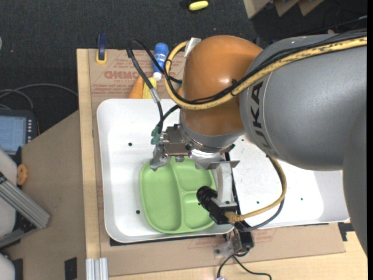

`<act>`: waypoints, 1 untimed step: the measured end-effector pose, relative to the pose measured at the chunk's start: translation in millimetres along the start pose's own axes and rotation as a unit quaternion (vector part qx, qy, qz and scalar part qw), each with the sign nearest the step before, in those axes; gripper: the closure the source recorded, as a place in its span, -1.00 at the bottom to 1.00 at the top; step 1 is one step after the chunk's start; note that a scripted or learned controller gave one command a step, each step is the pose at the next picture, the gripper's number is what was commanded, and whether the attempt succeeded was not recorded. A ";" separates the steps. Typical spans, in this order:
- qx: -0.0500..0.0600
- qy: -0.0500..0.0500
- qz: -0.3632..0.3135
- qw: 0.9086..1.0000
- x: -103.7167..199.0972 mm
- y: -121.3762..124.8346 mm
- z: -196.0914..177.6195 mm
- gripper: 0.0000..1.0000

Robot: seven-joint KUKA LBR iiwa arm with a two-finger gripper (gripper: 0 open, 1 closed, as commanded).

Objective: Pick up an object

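**Green tray under the arm in the left bin**

Dark carpet surrounds a tabletop (93, 174) of brown board, which carries a shallow white bin (116, 156) on the left of the view. A light green divided tray (166, 200) lies in the near part of that bin, with a long compartment on its left and smaller ones on its right; its near edge sits close to the bin's front wall.

Red printing runs along the far edge of the board, but the letters are too broken to read with confidence. Black letters on the grey arm (309, 104) are partly hidden by a yellow cable.

That arm reaches in from the right and bends down over the bin, its orange band (218, 86) above the wrist. The hand (175, 150) hangs just over the far edge of the green tray; whether it touches the tray, and how far it is open, I cannot tell.

Beyond the bin, a blue-capped bottle (160, 54) and an orange object (137, 88) lie on the board. A yellow thing (199, 5) rests on the carpet.
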State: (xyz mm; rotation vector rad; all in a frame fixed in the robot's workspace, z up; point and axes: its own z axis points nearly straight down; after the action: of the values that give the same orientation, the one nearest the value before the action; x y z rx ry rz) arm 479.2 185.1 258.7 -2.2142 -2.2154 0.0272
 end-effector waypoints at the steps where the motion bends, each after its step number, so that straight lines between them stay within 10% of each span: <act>1: -0.019 0.009 -0.001 1.000 10.8 45.4 152.9 -1.00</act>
State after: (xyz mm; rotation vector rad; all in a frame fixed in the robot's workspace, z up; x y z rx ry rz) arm 521.8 195.0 105.0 -2.2214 -2.2285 -0.0341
